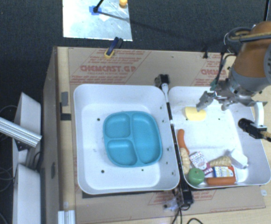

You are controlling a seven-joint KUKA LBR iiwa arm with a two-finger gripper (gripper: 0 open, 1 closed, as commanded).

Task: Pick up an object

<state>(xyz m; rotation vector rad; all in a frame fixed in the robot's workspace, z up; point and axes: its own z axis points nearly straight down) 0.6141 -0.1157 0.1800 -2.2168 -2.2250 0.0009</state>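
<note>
My gripper (214,101) hangs over the back of the right bin (261,169), fingers spread open with nothing between them. Its left fingertip (202,101) is just above and beside a pale yellow piece (195,114) lying on the bin floor. An orange carrot-like stick (181,138) lies along the bin's left wall. At the front of the bin sit a green apple (196,175), a small red-and-white packet (198,159), a red sausage (221,181) and a tan piece (221,161).
The left bin (91,125) holds a blue divided plate (131,138). A black-and-white fitting (250,126) juts over the right bin's right side. The middle of the right bin floor is bare. A clip (163,81) sits on the divider between the bins.
</note>
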